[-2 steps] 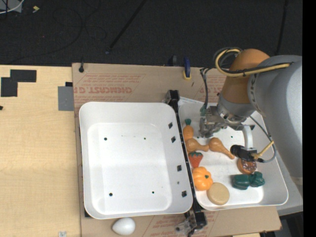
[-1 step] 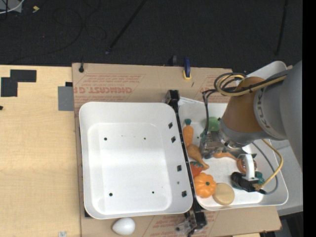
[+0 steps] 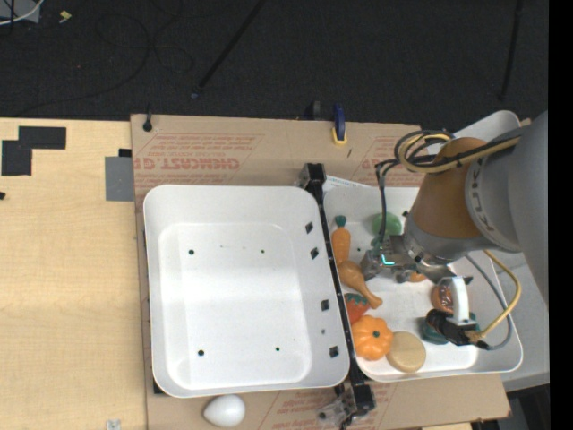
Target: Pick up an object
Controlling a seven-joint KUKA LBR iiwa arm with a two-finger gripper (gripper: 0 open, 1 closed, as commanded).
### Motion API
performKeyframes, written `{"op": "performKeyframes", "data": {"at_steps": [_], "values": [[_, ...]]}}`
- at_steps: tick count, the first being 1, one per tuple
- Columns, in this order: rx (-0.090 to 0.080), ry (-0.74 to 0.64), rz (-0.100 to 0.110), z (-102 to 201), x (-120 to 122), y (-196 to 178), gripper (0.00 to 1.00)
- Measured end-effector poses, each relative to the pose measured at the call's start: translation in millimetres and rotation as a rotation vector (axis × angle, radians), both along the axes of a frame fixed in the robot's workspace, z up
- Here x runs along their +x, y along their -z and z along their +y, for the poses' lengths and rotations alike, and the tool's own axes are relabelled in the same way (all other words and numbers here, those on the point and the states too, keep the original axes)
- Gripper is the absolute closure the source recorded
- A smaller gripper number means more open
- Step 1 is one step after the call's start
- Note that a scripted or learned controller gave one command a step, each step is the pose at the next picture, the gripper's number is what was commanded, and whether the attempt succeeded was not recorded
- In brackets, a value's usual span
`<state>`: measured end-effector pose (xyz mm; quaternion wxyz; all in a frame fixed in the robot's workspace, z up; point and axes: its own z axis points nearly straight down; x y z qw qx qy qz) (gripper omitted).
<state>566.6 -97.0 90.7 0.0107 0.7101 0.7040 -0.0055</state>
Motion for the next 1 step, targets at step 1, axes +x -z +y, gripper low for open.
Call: {"op": "performKeyframes", "data": {"at_steps": [1], "values": [[0.012, -0.005, 0.025, 5.6, 28.4, 1.9, 0.00]]}}
